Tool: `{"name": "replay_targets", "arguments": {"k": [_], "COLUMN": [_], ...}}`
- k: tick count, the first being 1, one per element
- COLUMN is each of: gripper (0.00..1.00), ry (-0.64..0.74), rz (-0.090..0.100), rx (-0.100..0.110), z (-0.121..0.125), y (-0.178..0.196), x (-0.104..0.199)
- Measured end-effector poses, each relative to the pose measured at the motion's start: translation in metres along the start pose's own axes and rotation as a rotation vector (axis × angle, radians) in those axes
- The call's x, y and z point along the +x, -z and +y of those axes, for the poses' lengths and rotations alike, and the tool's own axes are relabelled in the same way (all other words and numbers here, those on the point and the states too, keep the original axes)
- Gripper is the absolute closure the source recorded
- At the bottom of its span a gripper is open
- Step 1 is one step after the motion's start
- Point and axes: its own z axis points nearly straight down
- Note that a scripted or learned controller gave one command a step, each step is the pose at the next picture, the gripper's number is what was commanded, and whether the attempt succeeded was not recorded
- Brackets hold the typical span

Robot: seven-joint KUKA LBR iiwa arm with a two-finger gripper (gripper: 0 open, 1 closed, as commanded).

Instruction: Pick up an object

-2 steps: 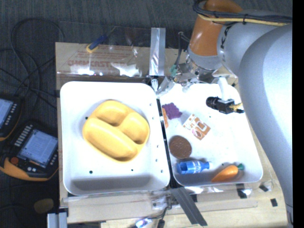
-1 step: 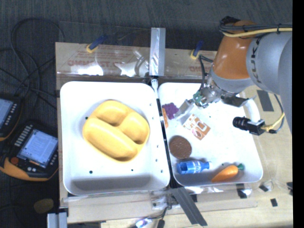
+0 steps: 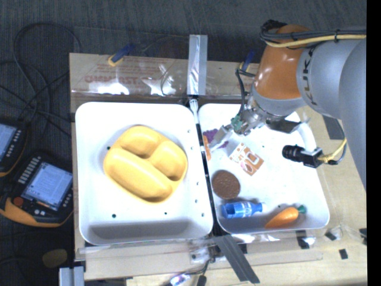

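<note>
The gripper [image 3: 221,136] is low in the right bin [image 3: 297,183], in the far left corner of that bin. It points down and to the left, at a slant. I cannot tell if the hand is wide or narrow, and I cannot see anything held in it. Just beside its tip, by the wall between the two bins, lies a small purple and orange thing [image 3: 207,140]. It is too small to tell what it is, and I cannot tell if the hand touches it. A little way to the right of the tip lies a white card with orange marks [image 3: 247,159]. Nearer the front, close to the middle wall, lies a round brown disc [image 3: 226,184]. In front of the disc lies a small blue bottle [image 3: 242,208] on its side. Next to the bottle, near the front right corner, lies an orange carrot [image 3: 282,217] with a green end. The grey arm [image 3: 336,70] comes in from the right, and its orange band [image 3: 280,70] sits just above the hand. The left bin [image 3: 95,210] has a big yellow lumpy thing [image 3: 144,162] in its middle, well apart from the hand. Both bins sit side by side on the brown bench [image 3: 137,70].
</note>
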Motion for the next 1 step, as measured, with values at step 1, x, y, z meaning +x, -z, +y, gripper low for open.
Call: {"name": "replay_targets", "arguments": {"k": [1], "gripper": [0.00], "ry": [0.227], "rz": [-0.001], "rx": [-0.001], "z": [-0.0141], "y": [-0.0438], "x": [-0.0631]}}
